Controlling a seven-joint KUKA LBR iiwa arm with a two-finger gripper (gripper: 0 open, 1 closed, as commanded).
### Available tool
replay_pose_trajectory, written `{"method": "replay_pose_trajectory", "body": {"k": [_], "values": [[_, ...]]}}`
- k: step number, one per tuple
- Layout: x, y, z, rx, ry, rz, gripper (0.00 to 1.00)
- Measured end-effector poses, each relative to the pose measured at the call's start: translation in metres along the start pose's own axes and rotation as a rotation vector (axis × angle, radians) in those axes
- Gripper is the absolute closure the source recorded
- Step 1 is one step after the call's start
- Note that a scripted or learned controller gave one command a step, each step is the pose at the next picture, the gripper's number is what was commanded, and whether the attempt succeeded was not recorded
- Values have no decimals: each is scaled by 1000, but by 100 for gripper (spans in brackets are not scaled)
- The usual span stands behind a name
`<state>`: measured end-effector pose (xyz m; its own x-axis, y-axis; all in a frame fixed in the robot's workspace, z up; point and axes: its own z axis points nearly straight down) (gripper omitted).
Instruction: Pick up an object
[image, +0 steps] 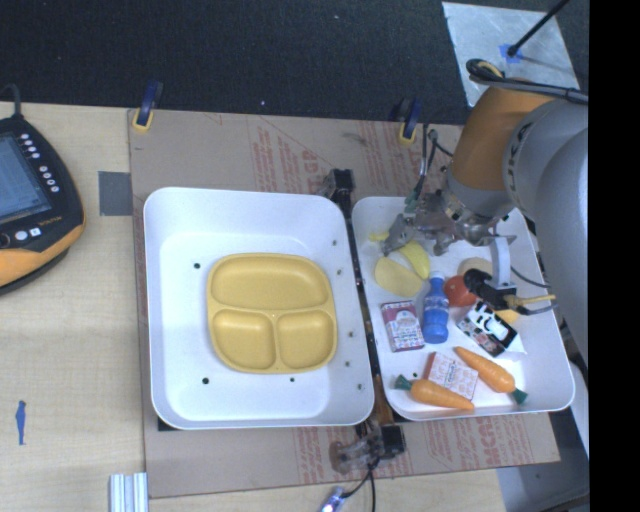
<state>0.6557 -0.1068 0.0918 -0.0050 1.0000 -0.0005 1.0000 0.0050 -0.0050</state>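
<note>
Left bin (165, 300): yellow divided tray (272, 310) at centre. Right bin (545, 385): yellow lemon-like piece (398, 272) at 10 o'clock, blue bottle (435, 310) at centre, two carrots (465, 382) at 6 o'clock. Gripper (425, 232) low at 11 o'clock, just above the yellow piece; its state cannot be told.

Two white bins (170, 300) sit side by side. One yellow divided tray (272, 310), two carrots (486, 368), one blue bottle (436, 310), two small cards (402, 326), two yellow lemon-like pieces (396, 272).

Bulky grey arm (550, 150), rounded casing, orange band above the wrist, dark metal tool (415, 232), thin black cables
</note>
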Motion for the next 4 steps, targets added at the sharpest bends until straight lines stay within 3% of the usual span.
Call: {"method": "replay_pose_trajectory", "body": {"k": [1, 2, 3, 4], "values": [[-23, 1, 0, -3, 0, 3, 0], [10, 0, 0, 1, 0, -1, 0], [-27, -61, 0, 0, -2, 0, 0], [-4, -103, 1, 0, 0, 0, 0]]}}
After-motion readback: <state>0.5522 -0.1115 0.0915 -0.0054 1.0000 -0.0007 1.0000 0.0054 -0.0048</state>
